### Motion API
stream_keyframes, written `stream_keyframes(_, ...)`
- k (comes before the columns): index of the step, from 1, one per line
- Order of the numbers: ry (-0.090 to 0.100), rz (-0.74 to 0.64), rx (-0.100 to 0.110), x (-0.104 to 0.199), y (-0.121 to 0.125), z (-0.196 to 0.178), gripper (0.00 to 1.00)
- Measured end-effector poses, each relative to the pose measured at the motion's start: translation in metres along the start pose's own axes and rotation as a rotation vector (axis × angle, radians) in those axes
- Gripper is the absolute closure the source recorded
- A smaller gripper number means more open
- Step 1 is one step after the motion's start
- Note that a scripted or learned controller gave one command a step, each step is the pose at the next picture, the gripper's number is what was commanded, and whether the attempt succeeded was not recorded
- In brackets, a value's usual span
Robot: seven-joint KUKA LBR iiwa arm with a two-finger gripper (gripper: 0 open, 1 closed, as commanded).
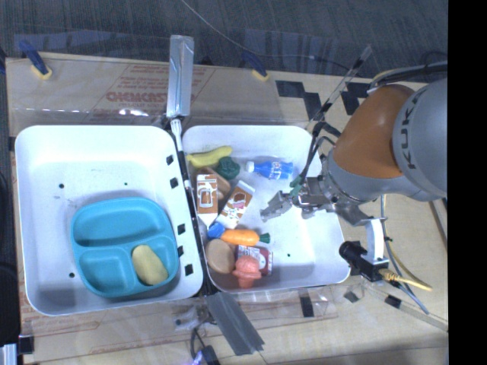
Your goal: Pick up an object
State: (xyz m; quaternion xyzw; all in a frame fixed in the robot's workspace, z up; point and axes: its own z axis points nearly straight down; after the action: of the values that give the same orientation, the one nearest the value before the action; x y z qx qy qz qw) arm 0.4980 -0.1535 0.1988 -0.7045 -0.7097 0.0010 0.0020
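Observation:
My gripper [275, 204] hangs over the middle of the right bin [323, 261], its fingers apart with nothing between them. Just left of it lie a small carton [238, 201] and an orange carrot [240, 236]. A plastic bottle with a blue label [268, 169] lies behind the gripper. A yellow banana [209, 157], a brown box [206, 191], a tan round item [219, 256] and a pink packet [251, 265] fill the bin's left side.
The left bin [46, 158] bears a blue compartment tray [114, 226] with a yellow potato-like item [150, 265] in its front right section. A grey metal divider post [180, 74] stands at the back between the bins. The arm's orange band [373, 131] looms over the right bin's right edge.

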Motion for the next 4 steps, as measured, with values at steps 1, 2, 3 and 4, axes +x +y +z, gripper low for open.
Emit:
stream_keyframes(1, -0.001, -0.098, -0.019, 0.016, 0.008, 0.090, 0.00)
stream_keyframes(2, 0.000, -0.224, -0.004, 0.027, -0.019, 0.107, 0.00)
stream_keyframes(3, -0.001, -0.319, -0.003, 0.058, -0.020, 0.092, 0.00)
stream_keyframes(4, 0.000, -0.323, -0.001, 0.057, -0.020, 0.083, 1.00)
